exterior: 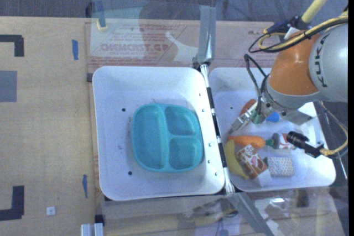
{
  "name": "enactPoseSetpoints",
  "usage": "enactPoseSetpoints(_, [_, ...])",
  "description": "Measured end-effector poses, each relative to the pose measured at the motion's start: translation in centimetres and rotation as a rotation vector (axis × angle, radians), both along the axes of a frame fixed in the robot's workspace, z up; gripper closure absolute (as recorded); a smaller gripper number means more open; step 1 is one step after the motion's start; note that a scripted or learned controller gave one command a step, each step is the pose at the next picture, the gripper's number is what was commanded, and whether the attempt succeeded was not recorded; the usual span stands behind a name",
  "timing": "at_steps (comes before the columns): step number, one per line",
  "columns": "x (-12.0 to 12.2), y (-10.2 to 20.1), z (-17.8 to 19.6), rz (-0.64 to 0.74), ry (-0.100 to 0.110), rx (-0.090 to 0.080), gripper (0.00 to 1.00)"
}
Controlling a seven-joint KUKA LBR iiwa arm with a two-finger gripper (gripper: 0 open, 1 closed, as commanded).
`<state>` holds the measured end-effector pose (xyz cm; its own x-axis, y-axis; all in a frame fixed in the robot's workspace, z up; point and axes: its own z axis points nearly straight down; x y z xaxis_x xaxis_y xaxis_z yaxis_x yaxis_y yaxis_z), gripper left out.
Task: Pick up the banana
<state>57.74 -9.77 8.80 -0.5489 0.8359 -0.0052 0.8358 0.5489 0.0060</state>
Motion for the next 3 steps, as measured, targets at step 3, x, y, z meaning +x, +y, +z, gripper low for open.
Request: enactPoseSetpoints(3, [-3.7,-6.6,7.1,-0.237,0.005,0.001,0.0])
